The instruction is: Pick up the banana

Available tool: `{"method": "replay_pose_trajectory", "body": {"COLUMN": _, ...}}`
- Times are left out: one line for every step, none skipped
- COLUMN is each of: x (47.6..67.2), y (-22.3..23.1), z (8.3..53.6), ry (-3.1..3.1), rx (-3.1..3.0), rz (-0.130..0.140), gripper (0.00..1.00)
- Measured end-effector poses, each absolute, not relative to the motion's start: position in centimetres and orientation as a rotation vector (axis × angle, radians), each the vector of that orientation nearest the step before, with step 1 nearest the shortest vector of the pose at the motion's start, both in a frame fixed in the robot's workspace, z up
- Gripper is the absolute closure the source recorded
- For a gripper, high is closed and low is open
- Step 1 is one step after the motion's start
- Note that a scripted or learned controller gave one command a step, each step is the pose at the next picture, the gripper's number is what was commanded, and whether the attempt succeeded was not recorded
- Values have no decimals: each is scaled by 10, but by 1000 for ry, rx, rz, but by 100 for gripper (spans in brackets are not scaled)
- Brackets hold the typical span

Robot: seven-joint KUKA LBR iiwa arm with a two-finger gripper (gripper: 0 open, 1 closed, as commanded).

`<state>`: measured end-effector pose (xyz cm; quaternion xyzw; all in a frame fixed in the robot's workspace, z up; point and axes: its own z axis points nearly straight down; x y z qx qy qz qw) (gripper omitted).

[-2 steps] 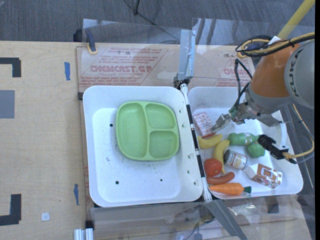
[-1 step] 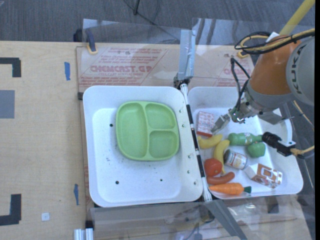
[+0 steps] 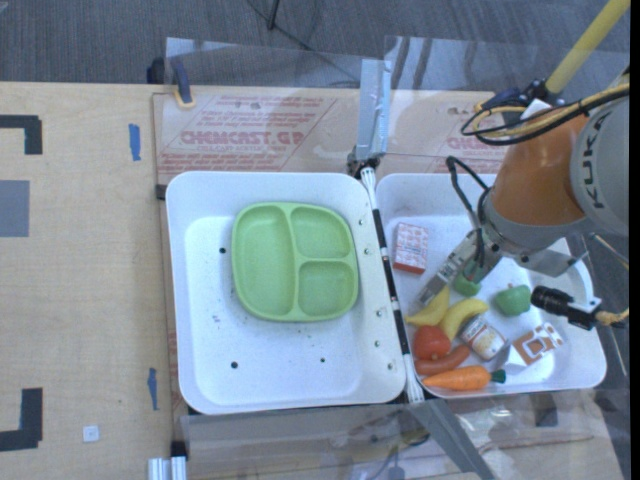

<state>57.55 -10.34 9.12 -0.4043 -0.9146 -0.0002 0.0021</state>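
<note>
The yellow banana (image 3: 462,316) lies in the right bin (image 3: 578,368), near its front, among other toy foods. My gripper (image 3: 451,285) hangs over that bin, just behind and to the left of the banana, pointing down toward the front left. It looks open, with one fingertip (image 3: 433,295) close above a yellow piece (image 3: 428,314) next to the banana. A small green object (image 3: 467,287) sits by the other finger. Nothing is held between the fingers.
The right bin also holds a red-and-white box (image 3: 410,247), a green fruit (image 3: 512,299), a tomato (image 3: 432,341), a carrot (image 3: 460,378), a small can (image 3: 484,339) and a small carton (image 3: 538,344). A green divided plate (image 3: 296,261) rests in the left bin (image 3: 200,298).
</note>
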Motion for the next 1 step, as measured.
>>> {"method": "replay_pose_trajectory", "body": {"x": 577, "y": -105, "z": 99, "ry": -2871, "rx": -1274, "rz": -2, "gripper": 100}}
